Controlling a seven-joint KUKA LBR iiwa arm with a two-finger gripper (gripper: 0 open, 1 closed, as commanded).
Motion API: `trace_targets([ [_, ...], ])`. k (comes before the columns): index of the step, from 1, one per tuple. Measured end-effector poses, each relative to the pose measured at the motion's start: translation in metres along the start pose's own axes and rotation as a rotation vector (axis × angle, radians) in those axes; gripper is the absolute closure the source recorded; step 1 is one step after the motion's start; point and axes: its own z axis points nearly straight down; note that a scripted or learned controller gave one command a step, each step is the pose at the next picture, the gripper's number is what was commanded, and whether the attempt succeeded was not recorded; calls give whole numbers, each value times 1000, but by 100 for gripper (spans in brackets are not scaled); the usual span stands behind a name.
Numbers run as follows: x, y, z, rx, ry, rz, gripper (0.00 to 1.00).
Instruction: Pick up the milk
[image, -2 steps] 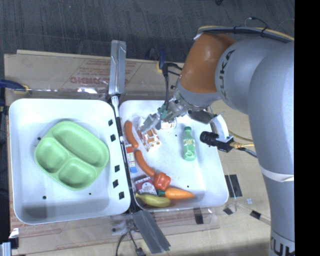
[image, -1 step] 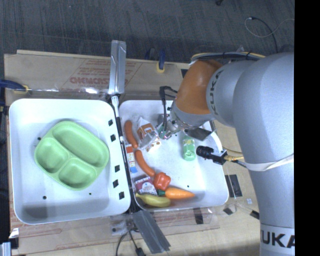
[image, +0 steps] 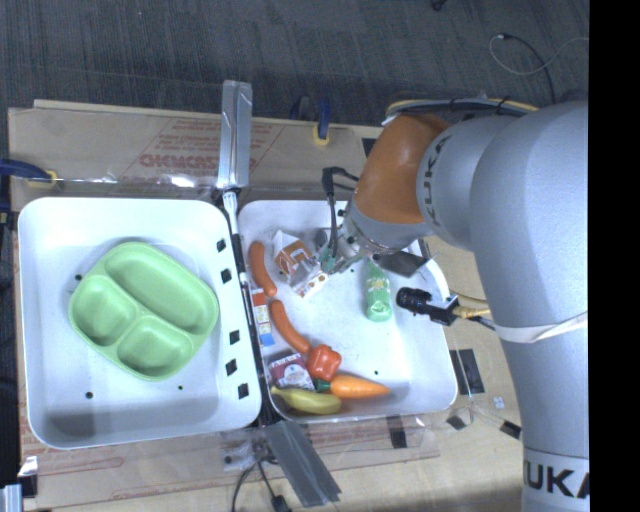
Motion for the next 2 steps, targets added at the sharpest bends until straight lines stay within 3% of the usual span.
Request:
trace_targets([
  [1, 0, 0, 0, 0, 0, 0, 0],
  [2, 0, 1, -10, 1, -1, -4, 100],
])
